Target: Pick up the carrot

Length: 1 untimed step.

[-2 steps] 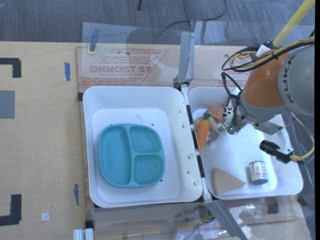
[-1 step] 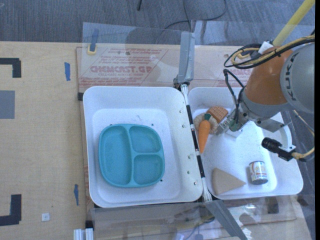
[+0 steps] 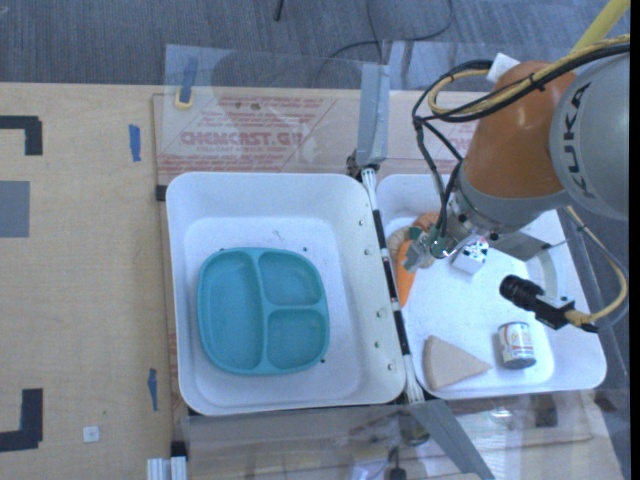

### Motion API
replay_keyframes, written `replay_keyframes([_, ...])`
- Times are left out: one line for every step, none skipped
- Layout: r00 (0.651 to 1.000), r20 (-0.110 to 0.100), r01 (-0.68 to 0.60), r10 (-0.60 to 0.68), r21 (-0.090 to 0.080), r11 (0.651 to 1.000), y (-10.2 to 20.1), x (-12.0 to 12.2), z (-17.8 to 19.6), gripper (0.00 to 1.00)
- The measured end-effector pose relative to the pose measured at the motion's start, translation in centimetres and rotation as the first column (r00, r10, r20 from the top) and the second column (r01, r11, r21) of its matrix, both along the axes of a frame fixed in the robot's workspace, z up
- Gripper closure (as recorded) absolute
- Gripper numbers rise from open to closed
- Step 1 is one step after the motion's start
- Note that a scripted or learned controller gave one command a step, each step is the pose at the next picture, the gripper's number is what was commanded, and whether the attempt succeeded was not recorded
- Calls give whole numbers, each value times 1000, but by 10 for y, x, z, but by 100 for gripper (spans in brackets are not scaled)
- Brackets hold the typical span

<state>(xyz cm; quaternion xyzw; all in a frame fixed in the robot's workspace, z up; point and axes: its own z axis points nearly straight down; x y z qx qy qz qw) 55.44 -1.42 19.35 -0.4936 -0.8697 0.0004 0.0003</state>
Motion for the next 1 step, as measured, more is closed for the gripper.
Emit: replay_keyframes([969, -6, 248, -248, -1, 969, 17, -51, -12, 100])
